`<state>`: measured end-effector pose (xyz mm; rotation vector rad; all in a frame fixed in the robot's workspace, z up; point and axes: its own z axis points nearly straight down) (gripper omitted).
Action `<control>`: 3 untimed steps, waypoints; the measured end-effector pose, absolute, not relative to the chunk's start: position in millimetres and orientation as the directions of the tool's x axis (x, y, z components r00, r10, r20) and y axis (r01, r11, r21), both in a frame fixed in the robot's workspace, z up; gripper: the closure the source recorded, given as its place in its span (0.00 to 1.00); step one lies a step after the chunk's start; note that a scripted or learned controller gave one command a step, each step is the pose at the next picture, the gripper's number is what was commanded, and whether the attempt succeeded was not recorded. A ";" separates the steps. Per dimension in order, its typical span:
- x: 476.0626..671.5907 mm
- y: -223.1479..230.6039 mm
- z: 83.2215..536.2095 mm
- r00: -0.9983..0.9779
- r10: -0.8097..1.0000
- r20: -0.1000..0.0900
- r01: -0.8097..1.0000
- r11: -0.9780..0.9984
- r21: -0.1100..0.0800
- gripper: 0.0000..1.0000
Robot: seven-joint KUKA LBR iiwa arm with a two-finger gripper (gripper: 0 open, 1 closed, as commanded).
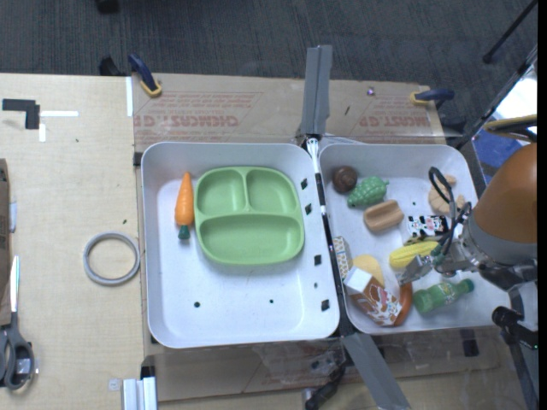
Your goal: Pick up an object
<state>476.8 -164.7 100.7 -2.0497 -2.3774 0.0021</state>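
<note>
The right bin [389, 146] holds several toy foods: a brown ball [344, 178], a green knobbly piece [367, 190], a tan bread roll [383, 215], a yellow banana-like piece [410, 253], a yellow wedge [369, 266], a white cube [357, 280], an orange snack bag [380, 304] and a green bottle [444, 295]. My gripper [430, 266] hangs low in this bin, right beside the yellow piece and just above the bottle. The arm's orange band [513, 196] covers the bin's right side. A black-and-white card [425, 225] lies behind the gripper.
The left bin [231, 319] carries a green divided plate [249, 214] with a toy carrot [184, 202] at its left. On the bench to the left lie a tape ring [111, 257] and scissors [15, 348]. Clamps [145, 73] hold the cardboard behind the bins.
</note>
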 end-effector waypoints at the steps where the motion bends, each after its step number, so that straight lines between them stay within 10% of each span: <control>1: 477.0 -165.2 109.3 -0.144 0.990 0.002 0.990 0.144 -0.003 1.00; 2: 477.0 -165.2 109.3 -0.145 0.989 0.002 0.989 0.145 -0.003 0.00; 3: 538.8 -138.9 90.7 -0.090 0.996 0.000 0.996 0.090 -0.002 0.00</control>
